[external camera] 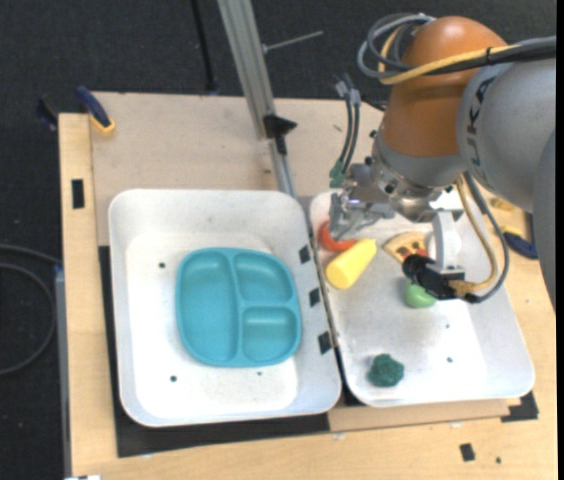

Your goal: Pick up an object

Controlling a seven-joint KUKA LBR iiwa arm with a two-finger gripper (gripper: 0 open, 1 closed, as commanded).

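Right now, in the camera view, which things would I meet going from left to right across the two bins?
Teal tray → yellow cone → dark green lump → light green piece. The red thing under the gripper overlaps the cone, so I leave it out.

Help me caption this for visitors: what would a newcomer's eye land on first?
Probably the arm's orange band, bulking over the right bin at upper right. Next, the teal divided plate lying in the left bin. Then the yellow object just below the gripper, near the right bin's left edge.
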